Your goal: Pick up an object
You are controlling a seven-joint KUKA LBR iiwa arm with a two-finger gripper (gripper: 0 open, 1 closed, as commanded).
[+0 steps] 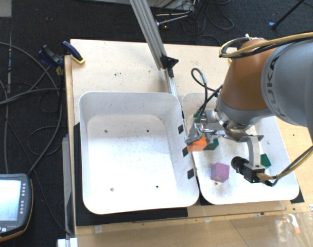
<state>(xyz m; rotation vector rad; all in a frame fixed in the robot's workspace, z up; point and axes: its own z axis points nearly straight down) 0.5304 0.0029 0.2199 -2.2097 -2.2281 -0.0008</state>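
We see the arm [264,81] reaching in over the right bin [282,192], its bulk covering most of that bin's upper half, while the left bin [131,148] lies bare beside it on the bench [120,60]. The gripper [200,138] sits low at the right bin's left wall, just by an orange block [197,145] with a green piece [213,144] touching it; we cannot tell whether the fingers are open, closed or gripping anything, since the wrist hides them. A purple cube [220,172] rests apart on the bin floor, near the front, and another green piece [265,160] pokes out by a bracket. We judge the pick unfinished: nothing is visibly lifted, and grasp and raise are still to come.
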